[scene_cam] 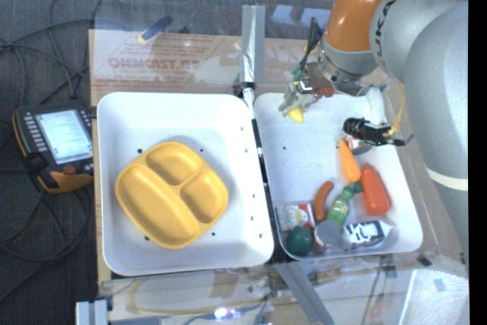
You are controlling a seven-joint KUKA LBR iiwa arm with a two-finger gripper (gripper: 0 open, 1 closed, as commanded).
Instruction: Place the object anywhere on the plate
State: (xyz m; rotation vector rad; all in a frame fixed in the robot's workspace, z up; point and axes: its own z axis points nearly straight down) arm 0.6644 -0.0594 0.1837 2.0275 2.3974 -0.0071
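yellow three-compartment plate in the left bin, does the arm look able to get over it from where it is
Probably yes. The yellow three-compartment plate lies open in the left white bin with nothing on it or above it. The gripper is over the right white bin's far corner, and just the low divider between the bins lies across its path.

Bench [171,61], two white bins [114,240] side by side, cardboard sheet [152,68]

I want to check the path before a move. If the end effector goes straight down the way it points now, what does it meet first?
Probably the bare floor of the right bin, near its far corner. The end effector has a small yellow object at its tip, though depth is unclear.
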